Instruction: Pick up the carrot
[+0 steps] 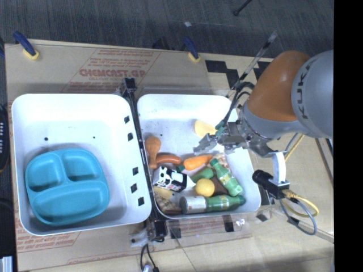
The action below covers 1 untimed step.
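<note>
The carrot (196,162), orange with a green end, lies in the right bin (170,109) among other toy foods, near the bin's middle. My gripper (211,143) hangs just above and to the right of the carrot, its metal fingers pointing down-left toward it. Nothing shows between the fingers.
Around the carrot lie a sausage (168,159), a brown drumstick-like piece (152,147), a yellow lemon (205,187), a green bottle (226,177), a can (195,203), a black-and-white cow toy (170,178) and a yellow wedge (204,127). The left bin (68,115) holds a blue divided tray (67,183).
</note>
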Tool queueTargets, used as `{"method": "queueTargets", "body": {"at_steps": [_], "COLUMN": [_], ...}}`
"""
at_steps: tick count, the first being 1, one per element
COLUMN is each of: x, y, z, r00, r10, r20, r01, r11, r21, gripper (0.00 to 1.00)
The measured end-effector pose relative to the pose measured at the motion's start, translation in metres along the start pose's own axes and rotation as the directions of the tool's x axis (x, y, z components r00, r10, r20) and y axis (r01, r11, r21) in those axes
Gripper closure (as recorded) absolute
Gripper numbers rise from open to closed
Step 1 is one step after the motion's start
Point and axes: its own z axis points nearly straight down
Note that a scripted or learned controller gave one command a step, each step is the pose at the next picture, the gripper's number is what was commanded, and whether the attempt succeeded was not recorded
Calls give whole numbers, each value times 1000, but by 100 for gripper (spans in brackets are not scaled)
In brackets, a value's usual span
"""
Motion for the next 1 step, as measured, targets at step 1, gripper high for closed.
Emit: {"method": "queueTargets", "body": {"at_steps": [1], "x": [8], "y": [19], "z": [111], "r00": [1000], "r10": [-5], "r20": [17], "r01": [6], "r11": [1000], "r21": [-27], "gripper": [0]}}
